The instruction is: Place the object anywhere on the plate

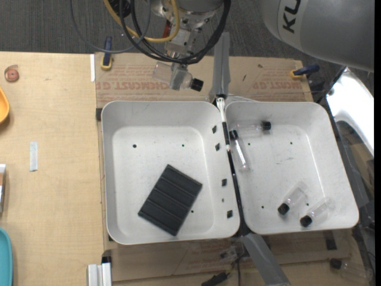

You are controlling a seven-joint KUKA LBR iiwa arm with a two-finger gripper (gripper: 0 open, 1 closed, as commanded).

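Two white bins are set side by side on a bench of light wood and brown cardboard. The gripper [178, 75] is seen high above the far rim of the left bin [113, 159], and a clear vial [189, 83] with a dark cap appears to be held between its fingers, which are closed about it; the grasp is small in the view and is judged rather than plainly seen. The plate [171, 199], a dark ribbed slab, lies on the floor of the left bin, below the gripper and well nearer the camera, almost straight ahead of it toward the near rim. Its long axis runs at a slant, from near-left to far-right. In the right bin [333, 159], off to the gripper's side, more clear vials [238, 151] with dark caps lie: two near the shared wall and two or three toward the near corner. A descent toward the near side of the left bin is judged to be what the placing calls for.
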